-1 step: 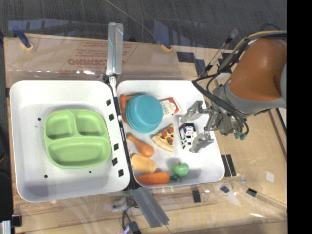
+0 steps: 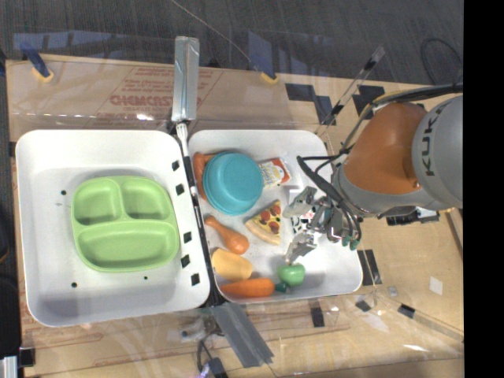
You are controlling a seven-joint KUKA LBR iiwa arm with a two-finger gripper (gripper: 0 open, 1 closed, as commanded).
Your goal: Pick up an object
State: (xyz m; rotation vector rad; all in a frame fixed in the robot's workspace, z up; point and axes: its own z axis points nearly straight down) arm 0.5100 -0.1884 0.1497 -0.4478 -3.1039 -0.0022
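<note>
On the far left, the left bin (image 2: 31, 211) sat on the surface and held a green divided plate (image 2: 124, 223), lying flat near its middle. Just beside it, the right bin (image 2: 331, 152) carried a scatter of toy food. Along that bin's left side a drumstick (image 2: 228, 235) lay slanted, with a yellow piece (image 2: 230, 265) below it and a carrot (image 2: 248, 288) lying along the front edge. A blue bowl (image 2: 233, 182) sat upside down toward the back, partly covering a red-and-white packet (image 2: 275, 171) on its right. A pizza slice (image 2: 266, 222) lay just in front of the bowl, and a green pepper (image 2: 292, 273) rested near the front wall, beside the carrot's tip. The jaws (image 2: 303, 239) hung low over the bin between the pizza slice and the pepper, nothing visibly caught in them; whether they stood wide or narrow I could not tell. The arm (image 2: 394, 160) reached in from the right.
</note>
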